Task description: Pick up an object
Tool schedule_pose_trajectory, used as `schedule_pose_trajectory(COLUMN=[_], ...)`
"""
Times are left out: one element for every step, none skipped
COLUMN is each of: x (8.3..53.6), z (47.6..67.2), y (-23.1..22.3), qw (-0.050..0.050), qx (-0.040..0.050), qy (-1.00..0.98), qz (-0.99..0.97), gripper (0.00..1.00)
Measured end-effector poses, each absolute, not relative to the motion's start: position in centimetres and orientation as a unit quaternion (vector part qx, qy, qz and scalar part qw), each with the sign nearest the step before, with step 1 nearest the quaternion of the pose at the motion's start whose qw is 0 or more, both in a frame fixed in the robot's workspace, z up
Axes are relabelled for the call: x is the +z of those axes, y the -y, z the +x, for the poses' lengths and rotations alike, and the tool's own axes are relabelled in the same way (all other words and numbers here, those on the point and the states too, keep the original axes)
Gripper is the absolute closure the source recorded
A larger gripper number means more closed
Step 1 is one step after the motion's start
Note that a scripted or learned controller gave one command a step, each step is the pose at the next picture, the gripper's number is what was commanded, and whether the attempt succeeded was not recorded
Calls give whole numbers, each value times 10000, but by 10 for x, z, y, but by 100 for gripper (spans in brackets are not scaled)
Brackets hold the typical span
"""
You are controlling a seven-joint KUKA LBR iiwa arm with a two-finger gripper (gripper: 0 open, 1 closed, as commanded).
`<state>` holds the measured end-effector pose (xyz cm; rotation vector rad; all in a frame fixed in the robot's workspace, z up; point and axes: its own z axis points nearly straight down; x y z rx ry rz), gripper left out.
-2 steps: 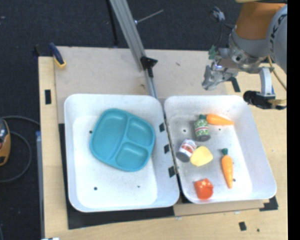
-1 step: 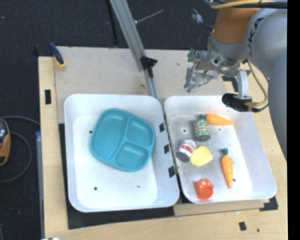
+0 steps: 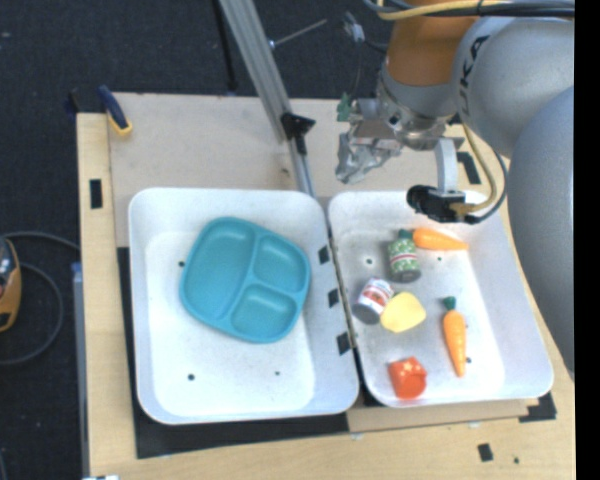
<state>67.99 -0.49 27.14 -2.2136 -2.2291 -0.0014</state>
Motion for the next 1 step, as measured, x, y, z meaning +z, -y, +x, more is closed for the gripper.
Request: schedule_pose_trajectory(x=[254], z=[689], y=[-48], qw=[-4], qx=[-5], qy=[7094], qz=[-7048], gripper=[100])
